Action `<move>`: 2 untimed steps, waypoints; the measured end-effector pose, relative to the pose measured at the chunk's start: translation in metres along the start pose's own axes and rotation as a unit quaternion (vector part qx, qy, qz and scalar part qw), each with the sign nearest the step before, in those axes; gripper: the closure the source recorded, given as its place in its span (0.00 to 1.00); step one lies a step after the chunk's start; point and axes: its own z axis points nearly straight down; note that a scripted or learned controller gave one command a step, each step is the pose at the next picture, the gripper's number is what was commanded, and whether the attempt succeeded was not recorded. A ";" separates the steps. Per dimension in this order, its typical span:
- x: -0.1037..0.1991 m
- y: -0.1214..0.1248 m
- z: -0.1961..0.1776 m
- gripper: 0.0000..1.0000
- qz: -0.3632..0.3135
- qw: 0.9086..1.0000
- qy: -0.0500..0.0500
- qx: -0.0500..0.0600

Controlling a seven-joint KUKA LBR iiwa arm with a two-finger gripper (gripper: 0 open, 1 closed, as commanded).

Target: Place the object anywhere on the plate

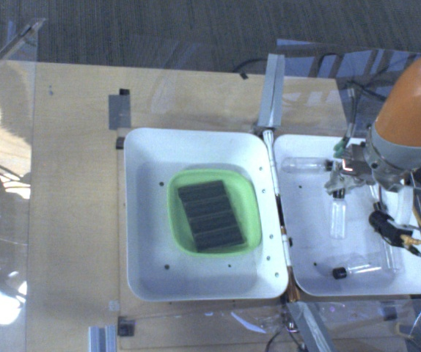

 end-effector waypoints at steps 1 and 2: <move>0.083 0.007 0.010 1.00 -0.068 0.998 0.001 0.001; 0.152 -0.042 0.010 1.00 -0.077 0.997 0.001 0.002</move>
